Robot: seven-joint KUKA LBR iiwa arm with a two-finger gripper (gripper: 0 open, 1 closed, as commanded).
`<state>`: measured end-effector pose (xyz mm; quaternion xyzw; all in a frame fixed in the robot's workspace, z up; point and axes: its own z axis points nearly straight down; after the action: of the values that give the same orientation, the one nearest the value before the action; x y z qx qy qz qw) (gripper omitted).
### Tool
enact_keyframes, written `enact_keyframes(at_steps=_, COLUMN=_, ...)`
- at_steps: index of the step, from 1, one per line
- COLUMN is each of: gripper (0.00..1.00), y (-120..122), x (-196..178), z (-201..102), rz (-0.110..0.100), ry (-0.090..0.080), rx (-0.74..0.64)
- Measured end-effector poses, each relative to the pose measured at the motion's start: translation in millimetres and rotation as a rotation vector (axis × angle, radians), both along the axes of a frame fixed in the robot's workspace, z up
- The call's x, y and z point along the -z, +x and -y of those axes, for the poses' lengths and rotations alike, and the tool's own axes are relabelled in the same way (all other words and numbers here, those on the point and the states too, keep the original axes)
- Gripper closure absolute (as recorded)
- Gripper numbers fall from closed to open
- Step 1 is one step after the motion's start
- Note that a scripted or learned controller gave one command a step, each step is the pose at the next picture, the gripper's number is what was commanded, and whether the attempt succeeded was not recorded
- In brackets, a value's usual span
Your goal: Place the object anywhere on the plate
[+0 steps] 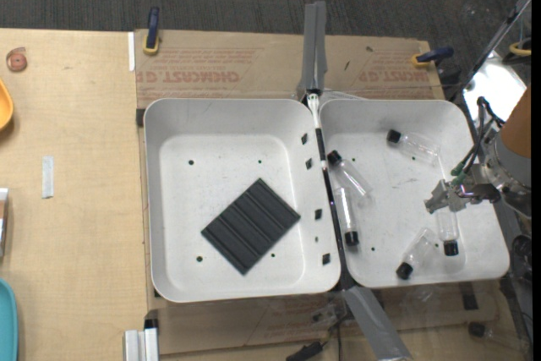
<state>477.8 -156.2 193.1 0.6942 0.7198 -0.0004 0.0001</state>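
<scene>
The gripper is reaching in from the right and hanging low over the right bin, near that bin's right wall. Its metal tip is sitting right at the top end of a clear tube with a black cap, which is lying on the bin floor and pointing toward the front edge. From where I am standing I cannot tell whether the fingers are spread or pinched, or whether they are touching the tube at all.

Four more clear tubes are lying loose in the same bin. One is resting toward the back wall, its black cap pointing left. Two are lying by the left wall: a slanted one and a straighter one just in front of it. The last tube is lying near the front edge, just left of the tube under the gripper.

The left bin is sitting beside the right bin, the two touching along their shared edge. A dark ribbed rectangular plate is lying flat in it, turned at an angle, well apart from the tubes.
</scene>
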Motion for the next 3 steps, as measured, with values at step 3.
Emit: enact_keyframes(at_steps=3, gripper=1.0, y=91.6, x=-100.5, z=-180.3, rz=0.0, ry=-0.001, rx=-0.551)
